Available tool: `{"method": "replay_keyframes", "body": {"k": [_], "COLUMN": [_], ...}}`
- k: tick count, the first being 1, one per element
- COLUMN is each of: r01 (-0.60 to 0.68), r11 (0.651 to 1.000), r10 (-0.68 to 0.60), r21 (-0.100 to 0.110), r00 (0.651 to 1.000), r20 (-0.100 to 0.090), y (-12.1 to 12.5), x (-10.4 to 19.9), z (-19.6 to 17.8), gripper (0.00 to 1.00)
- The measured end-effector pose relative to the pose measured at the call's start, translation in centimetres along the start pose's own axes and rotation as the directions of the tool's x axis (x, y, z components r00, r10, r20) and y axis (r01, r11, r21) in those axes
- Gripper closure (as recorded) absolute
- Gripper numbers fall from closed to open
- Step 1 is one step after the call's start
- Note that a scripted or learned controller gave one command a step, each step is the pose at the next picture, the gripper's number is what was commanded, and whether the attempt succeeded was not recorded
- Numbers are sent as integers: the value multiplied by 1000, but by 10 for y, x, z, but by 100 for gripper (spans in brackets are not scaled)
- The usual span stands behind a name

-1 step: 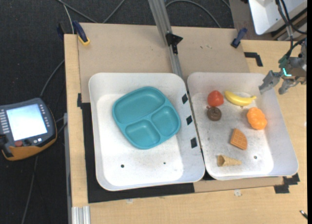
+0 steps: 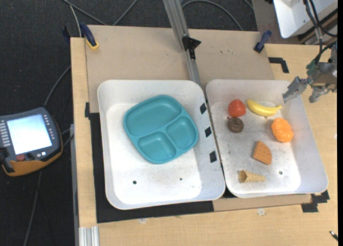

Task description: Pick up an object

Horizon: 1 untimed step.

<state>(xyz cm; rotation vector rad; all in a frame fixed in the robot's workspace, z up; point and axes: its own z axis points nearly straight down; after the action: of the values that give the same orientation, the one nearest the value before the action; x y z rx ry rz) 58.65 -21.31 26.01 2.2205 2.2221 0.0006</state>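
We see a pale wooden worktop (image 2: 139, 52) with a lighter brown board laid over its rear half. Directly on it sit two shallow white plastic bins, touching side by side: the left bin (image 2: 155, 186) and the right bin (image 2: 300, 180), both over a black mat (image 2: 102, 207) that shows at their front edges. Blue clamps (image 2: 89, 36) grip the worktop's back corners, and what seem to be black tape strips (image 2: 278, 64) mark its right side.

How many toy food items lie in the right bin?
6: tomato and banana at the far end, brown piece below the tomato, orange on the right, wedge centrally, cone nearest.
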Motion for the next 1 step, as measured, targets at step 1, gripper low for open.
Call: {"method": "replay_keyframes", "body": {"k": [1], "r01": [1], "r11": [1000], "r10": [-1], "r21": [5], "r00": [1000], "r20": [-2], "y": [2], "x": [5], "z": [43], "gripper": [0]}}
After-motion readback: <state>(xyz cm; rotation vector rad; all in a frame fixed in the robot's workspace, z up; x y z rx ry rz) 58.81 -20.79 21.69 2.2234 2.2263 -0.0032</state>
